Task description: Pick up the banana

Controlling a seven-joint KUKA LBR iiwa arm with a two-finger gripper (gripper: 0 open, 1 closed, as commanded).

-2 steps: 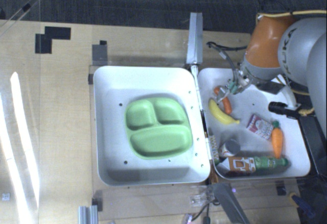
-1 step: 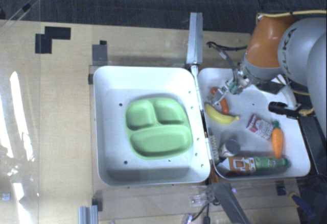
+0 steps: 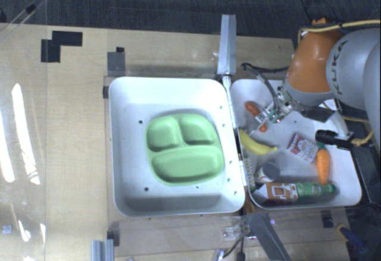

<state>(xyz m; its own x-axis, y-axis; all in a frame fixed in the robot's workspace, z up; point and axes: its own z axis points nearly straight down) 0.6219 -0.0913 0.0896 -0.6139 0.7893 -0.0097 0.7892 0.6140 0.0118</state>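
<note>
Whether the jaws (image 3: 266,118) are open, I cannot tell; they should drop squarely across the banana (image 3: 256,144), clear of the bin wall (image 3: 233,129).

Banana (image 3: 257,145) seemingly crowded btwn bin wall (image 3: 240,153), cup (image 3: 271,169).

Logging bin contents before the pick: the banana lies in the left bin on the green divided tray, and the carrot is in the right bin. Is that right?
Not quite. The camera view shows the banana in the right bin, near its left wall, not on the green divided tray. That tray sits in the left bin with nothing on it. The carrot is in the right bin, as you said.
</note>
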